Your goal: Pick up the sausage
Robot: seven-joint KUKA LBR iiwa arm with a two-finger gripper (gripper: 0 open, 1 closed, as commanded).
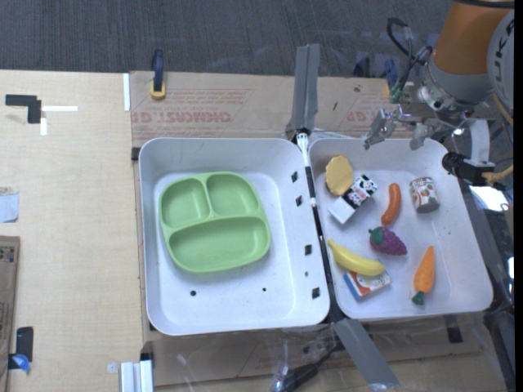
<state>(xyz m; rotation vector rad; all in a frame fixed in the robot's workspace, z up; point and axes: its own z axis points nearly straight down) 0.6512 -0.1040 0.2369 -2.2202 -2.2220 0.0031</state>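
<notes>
- The gripper (400, 129) hangs over the back edge of the right bin (462, 300), with its two fingers (377, 132) spread apart and nothing between them.
- The sausage (392, 204) lies in the right bin, between a small milk carton (353, 198) and a little can (423, 194).
- A banana (356, 258), grapes (388, 241) and a carrot (423, 273) lie nearer the front.
- A green plate (214, 221) sits in the left bin (163, 300).

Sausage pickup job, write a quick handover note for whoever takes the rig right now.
Claw: open, holding nothing, hovering above the back edge of the right bin.
Sausage: lying in the right bin, untouched, between the cow-print carton and the small can, with the grapes just in front of it.
Left bin: holds the green divided plate.
Done: nothing yet.
Left: lower onto the sausage, close, lift.
</notes>
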